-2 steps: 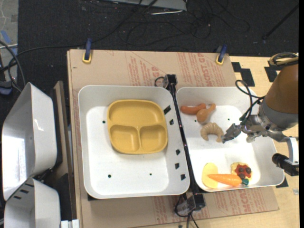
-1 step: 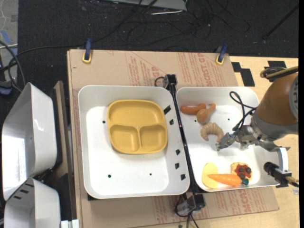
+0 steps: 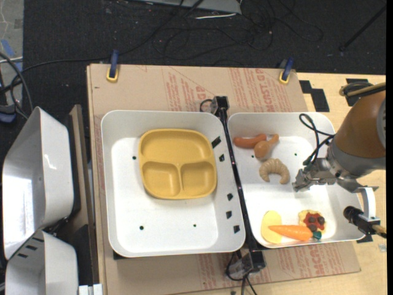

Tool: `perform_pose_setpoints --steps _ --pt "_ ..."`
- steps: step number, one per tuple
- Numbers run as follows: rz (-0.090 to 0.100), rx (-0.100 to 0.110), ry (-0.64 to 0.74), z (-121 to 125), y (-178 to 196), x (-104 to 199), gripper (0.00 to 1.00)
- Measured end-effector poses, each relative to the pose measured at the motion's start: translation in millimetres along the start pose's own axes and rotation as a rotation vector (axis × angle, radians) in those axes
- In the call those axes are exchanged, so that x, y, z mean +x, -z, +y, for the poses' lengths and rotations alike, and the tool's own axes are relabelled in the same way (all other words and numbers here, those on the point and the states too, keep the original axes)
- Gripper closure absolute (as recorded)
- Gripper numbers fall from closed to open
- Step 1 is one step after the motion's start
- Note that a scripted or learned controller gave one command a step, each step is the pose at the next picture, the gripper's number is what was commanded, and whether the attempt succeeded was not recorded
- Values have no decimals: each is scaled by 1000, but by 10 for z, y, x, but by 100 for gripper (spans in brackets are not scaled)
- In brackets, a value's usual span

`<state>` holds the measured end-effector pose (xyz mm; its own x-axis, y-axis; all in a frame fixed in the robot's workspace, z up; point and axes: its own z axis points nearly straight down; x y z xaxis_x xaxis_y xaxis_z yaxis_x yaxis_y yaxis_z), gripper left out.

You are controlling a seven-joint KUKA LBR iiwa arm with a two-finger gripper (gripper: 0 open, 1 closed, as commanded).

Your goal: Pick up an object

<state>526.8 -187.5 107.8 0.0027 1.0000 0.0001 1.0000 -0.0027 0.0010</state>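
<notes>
From my station I saw the gripper [image 3: 305,181] low inside the right bin [image 3: 245,165], just right of the croissant [image 3: 274,170] and not touching it. I could not tell how it was set, as it was small and dark against the white floor, and nothing showed in its grasp. The croissant lay near the bin's middle. Just behind the croissant sat a hot dog [image 3: 250,141] with a small orange piece [image 3: 263,147] touching it. Toward the near rim from the croissant lay a carrot [image 3: 290,231] across a yellow round piece [image 3: 271,222], with a pizza slice [image 3: 312,220] just right of them. Left of the croissant, in the other bin [image 3: 123,226], rested a yellow divided plate [image 3: 178,163].
</notes>
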Motion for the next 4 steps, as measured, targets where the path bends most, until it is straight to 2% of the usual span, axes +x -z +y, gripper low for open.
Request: perform_pose_setpoints --steps 2,3,4 --pt "-3 -5 6 71 853 -14 100" --pt "-3 -6 5 -3 1397 -68 100" --pt "1 -1 11 29 1474 486 100"
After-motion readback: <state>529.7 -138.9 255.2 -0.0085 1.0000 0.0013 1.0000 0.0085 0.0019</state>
